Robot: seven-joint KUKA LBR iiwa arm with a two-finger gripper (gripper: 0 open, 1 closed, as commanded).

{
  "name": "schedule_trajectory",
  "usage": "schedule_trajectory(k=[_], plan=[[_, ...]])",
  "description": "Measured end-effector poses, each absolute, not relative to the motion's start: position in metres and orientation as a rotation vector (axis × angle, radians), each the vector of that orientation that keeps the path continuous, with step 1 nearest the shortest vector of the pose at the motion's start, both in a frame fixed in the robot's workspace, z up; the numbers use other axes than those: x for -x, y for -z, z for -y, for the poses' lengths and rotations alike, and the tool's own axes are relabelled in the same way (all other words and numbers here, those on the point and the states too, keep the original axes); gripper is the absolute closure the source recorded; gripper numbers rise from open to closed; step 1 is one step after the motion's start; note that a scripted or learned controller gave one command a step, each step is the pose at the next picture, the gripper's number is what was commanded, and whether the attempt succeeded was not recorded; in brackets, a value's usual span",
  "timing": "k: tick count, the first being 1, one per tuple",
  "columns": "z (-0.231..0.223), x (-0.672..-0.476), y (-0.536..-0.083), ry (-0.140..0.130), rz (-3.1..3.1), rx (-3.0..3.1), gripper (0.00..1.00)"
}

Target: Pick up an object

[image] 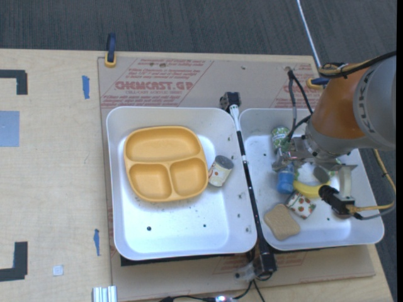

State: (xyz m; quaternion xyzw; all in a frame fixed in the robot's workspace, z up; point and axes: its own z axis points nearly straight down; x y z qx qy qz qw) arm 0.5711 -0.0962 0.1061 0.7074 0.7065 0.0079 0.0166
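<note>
several items crowded in right bin (368, 231) under gripper (291, 158), jaws hidden so can't tell open/shut, could snag 2 at once or slip off the banana (310, 189), just right of blue cylinder (286, 182), long axis approx left-right across bin.

Fixed overhead cam, slanted, prob mid-range; both bins (119, 168).

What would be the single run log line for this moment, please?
arm: over right bin | gripper: low among items, grasp unclear | left bin: yellow divided plate, small can | pick: unconfirmed
</note>
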Motion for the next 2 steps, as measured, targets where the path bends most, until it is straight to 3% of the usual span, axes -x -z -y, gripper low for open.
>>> schedule_trajectory(k=[1, 2], plan=[[0.021, -0.539, -0.185, -0.004, -2.222, -2.219, 1.0], [0.021, -0.541, -0.196, -0.007, -2.22, -2.217, 1.0]])
